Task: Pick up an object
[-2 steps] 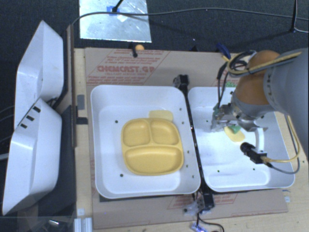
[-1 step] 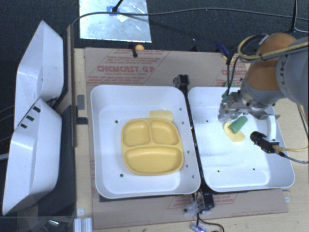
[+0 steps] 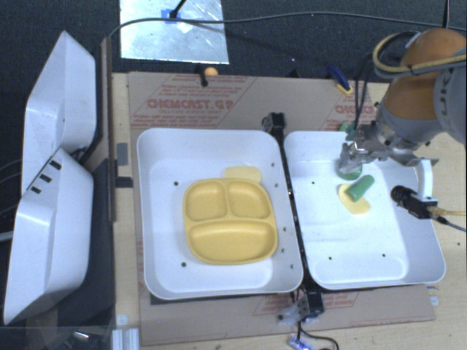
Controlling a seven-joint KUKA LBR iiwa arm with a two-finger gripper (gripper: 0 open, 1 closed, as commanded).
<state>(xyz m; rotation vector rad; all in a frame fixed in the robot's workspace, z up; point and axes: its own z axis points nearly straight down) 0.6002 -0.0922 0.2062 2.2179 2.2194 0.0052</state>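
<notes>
On the counter (image 3: 219, 97) sit two white bins. The left bin (image 3: 164, 217) holds one yellow divided plate (image 3: 230, 221), with one pale yellow piece (image 3: 243, 173) touching its far edge. The right bin (image 3: 365, 254) holds one green cylinder (image 3: 360, 188) lying tilted on one flat yellow piece (image 3: 355, 201) — both just beside my gripper (image 3: 350, 165), on its near side. I hang low over the far part of the right bin, with something green showing right under me. Whether my jaws are apart or together I cannot tell — the wrist hides them.
</notes>
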